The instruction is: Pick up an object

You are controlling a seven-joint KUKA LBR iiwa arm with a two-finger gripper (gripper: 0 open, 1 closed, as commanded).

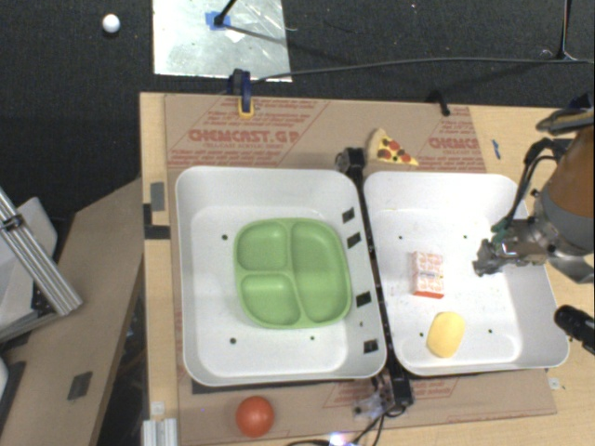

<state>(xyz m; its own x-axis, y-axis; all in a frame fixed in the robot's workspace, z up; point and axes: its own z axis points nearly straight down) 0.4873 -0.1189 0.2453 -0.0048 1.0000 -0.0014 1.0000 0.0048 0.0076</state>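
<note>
Hovering over the right bin, my gripper holds nothing; how far open it is, I cannot tell. Just beside it lies a small packet, probably light and crushable; I'd pinch its narrow sides.

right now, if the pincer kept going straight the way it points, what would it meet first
The pincer points toward the view's left, across the right bin. The first thing in that line looks like the small red and white packet, though height above the bin floor is hard to judge.
</note>
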